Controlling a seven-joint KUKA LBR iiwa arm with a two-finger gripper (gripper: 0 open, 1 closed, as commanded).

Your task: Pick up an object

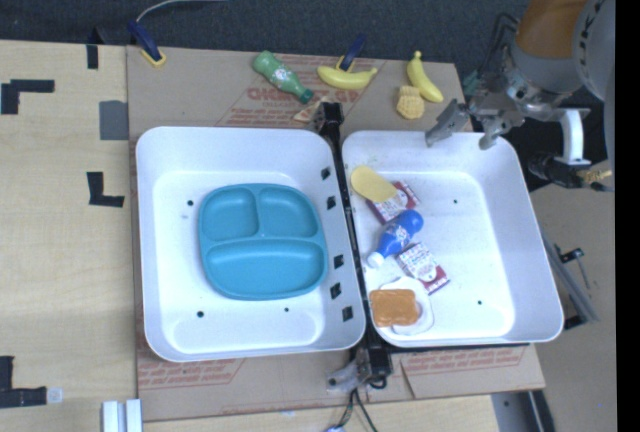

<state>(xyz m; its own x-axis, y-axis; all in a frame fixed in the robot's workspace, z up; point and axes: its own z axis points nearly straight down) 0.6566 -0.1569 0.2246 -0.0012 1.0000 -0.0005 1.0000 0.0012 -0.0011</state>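
Hovering my gripper (465, 128) over the right bin's (520, 220) far edge, fingers spread and nothing between them. Pickable stuff sits along that bin's left wall: yellow piece (372, 184), blue bottle (398, 232), red-and-white packets (422, 265), toast (395, 305) at the near-left corner. Left bin (165, 220) holds a blue divided plate (263, 240).

Glossy white plastic bins (500, 320) sit on matt brown cardboard (200, 90).

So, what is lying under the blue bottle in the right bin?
Under the blue bottle lie two red-and-white packets, one at each end. The bottle covers parts of them, and the bin floor directly beneath it is hidden.
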